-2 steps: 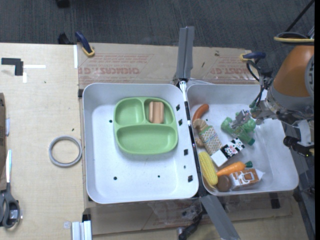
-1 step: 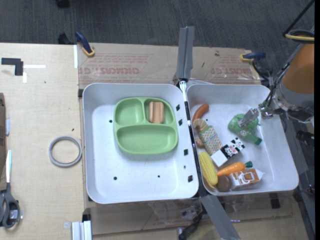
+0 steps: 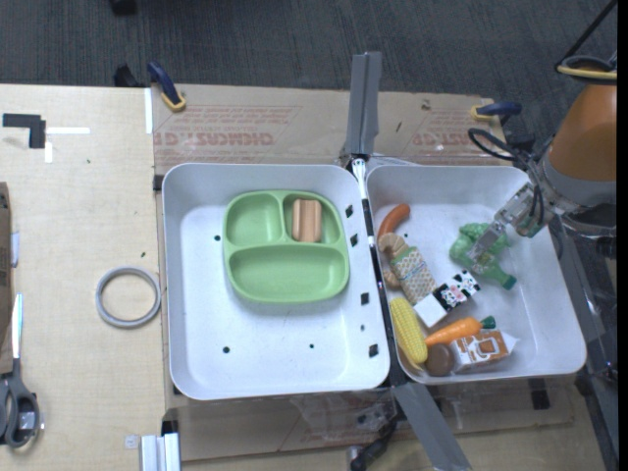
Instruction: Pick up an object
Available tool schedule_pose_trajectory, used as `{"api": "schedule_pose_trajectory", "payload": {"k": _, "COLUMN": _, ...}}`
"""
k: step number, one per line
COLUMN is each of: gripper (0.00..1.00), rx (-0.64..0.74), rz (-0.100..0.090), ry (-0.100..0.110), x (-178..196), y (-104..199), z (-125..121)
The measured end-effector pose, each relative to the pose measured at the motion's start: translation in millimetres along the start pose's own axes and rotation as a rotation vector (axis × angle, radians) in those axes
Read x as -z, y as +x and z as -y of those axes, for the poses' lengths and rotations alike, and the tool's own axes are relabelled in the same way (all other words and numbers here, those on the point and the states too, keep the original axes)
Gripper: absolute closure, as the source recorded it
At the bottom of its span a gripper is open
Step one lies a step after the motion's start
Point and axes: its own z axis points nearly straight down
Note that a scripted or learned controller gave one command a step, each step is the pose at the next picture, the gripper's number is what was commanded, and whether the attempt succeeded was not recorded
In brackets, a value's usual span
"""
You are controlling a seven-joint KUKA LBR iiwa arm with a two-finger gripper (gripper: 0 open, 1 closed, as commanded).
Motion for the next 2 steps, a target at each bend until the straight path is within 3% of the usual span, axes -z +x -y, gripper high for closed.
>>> {"api": "schedule_pose_trajectory", "payload": {"k": 1, "gripper": 0.00, "rx": -0.387, "rz": 0.003, "ry": 0.007, "x": -2.4, "y": -4.9, "z": -15.7}}
{"api": "schedule_pose_trajectory", "payload": {"k": 2, "gripper": 1.00, "rx": -0.384, "rz": 0.009, "ry": 0.002, "x": 8.1, "y": -6.3, "z": -17.3}}
